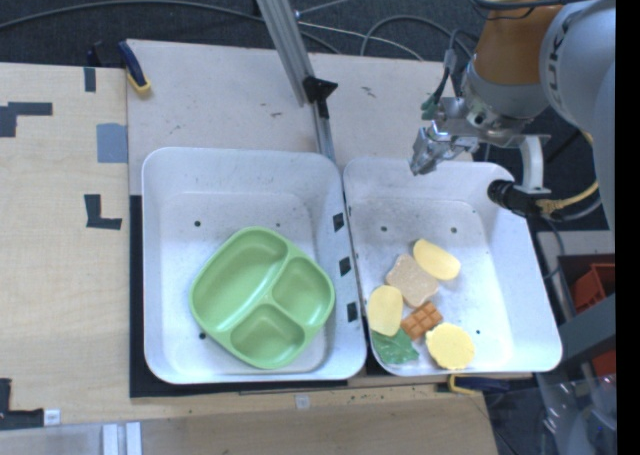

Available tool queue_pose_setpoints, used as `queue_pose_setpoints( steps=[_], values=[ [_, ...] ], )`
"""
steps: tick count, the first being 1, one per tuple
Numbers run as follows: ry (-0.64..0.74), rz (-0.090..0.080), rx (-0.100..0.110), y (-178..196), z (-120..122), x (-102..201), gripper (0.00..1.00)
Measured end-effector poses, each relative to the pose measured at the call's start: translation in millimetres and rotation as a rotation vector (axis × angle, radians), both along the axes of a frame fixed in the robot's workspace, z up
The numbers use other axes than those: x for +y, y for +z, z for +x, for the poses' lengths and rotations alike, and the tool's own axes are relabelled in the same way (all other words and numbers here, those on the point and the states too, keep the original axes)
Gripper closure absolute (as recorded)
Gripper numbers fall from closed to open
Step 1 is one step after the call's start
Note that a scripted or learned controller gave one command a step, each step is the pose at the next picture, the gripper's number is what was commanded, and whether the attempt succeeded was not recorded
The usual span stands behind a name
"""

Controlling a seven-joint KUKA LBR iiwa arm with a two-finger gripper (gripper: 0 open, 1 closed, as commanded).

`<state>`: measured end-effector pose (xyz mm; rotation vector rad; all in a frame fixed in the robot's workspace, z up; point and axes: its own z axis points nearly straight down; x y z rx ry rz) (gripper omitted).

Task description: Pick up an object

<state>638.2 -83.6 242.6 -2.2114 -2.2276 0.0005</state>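
Camera view, slanted down over the worktop (230,93): two shallow white plastic bins side by side; left bin (160,243) carrying a lime-green three-compartment plastic tray (262,297); right bin (520,273) carrying a cluster of toy food toward its six-o'clock end.

Within the cluster: a pale-yellow oval piece (436,260) at twelve o'clock; a tan bread-shaped slice (412,280) touching it just below; a yellow rounded piece (385,310) at nine o'clock; a small orange waffle-patterned block (421,320) in the middle; a green leaf-shaped piece (397,347) at seven o'clock; a round yellow disc (450,346) at five o'clock.

Grey arm with orange band (535,3) reaching in from three o'clock; pincer (428,160) hanging above the right bin's twelve-o'clock rim, well apart from the cluster and clamped on nothing; whether apart or together, cannot tell, too small and dark.

Risks, as judgement: pieces packed touching, so a descent between them likely to pinch two at once or wedge on an edge; flat, thin slices likely to slip out; a drop straight down from the present spot likely to strike the rim or bare floor; pieces near the six-o'clock wall leaving little room to close.
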Motion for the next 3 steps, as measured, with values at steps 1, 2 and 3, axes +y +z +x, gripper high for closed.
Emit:
queue_pose_setpoints(
  steps=[1,2,3],
  values=[
    [-0.001,0.000,0.000,1,-8,44,1.00],
    [0.000,0.001,0.000,4,-22,104,1.00],
    [0.000,0.000,0.001,5,-43,156,1.00]
  ],
)
